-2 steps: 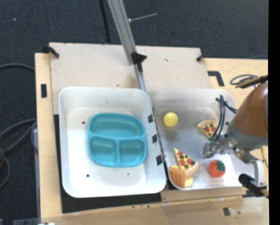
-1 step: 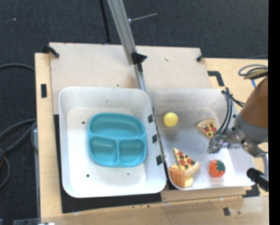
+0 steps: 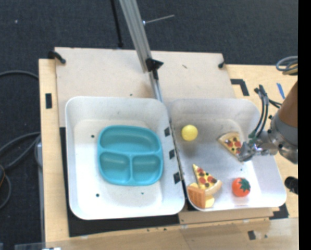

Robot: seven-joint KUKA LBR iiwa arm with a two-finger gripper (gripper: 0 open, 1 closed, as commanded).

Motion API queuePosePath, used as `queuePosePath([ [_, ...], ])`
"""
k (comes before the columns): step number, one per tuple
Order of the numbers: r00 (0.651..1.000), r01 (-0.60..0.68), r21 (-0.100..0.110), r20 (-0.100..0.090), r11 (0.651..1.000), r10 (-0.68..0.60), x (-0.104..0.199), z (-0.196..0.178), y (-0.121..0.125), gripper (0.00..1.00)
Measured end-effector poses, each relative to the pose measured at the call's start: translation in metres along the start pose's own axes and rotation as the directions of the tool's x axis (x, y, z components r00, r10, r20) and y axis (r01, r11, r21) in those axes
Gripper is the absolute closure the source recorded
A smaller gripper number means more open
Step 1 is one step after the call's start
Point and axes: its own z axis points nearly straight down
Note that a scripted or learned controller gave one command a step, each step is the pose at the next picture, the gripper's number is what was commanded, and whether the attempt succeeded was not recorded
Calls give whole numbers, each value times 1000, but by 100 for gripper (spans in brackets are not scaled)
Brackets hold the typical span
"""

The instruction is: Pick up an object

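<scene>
The jaws' spread is too blurred to tell as the gripper (image 3: pixel 245 152) is hanging low in the right bin (image 3: pixel 267 189); the small pizza slice (image 3: pixel 231 142) is lying just left of it, seemingly touching; a yellow ball (image 3: pixel 189 133), larger pizza slice (image 3: pixel 203 185) and tomato (image 3: pixel 241 187) are lying around; a blue tray (image 3: pixel 129 155) is sitting in the left bin (image 3: pixel 82 197).

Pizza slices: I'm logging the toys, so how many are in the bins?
2, both in the right bin: one pizza slice by the gripper, another pizza slice at the front edge.
</scene>
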Motion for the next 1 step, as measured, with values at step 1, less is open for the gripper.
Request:
queuePosePath([
  [1,1000,1,1,-1,1000,-1,-2,-26,2,100],
])
